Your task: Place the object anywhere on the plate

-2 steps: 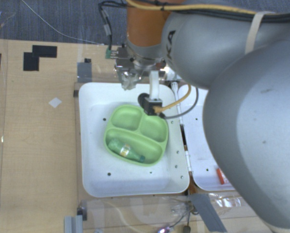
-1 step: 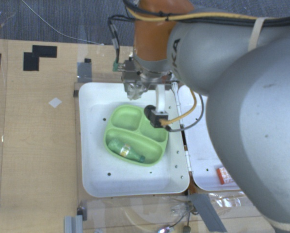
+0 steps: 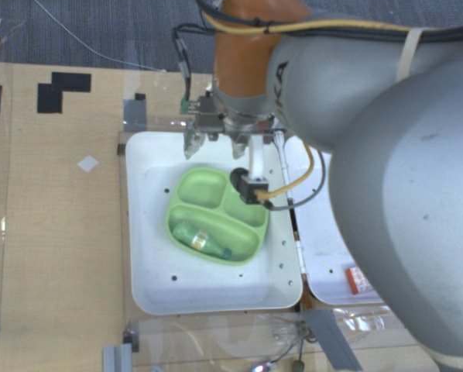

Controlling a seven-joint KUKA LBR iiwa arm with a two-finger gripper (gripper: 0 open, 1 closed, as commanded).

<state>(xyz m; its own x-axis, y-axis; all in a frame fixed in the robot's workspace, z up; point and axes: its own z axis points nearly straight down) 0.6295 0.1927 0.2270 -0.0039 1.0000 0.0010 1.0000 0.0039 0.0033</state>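
Apparently the placing is done: the object, a small green bottle-like thing with a pale label, lies on its side in the large front compartment of the green divided plate, which sits in the left bin on the desk. The pincer hangs over the bin's far edge, just beyond the plate's rim and apart from the object, its jaws apart with nothing between them. As far as I can judge, the arm need only pull clear. A small orange item lies in the right bin.
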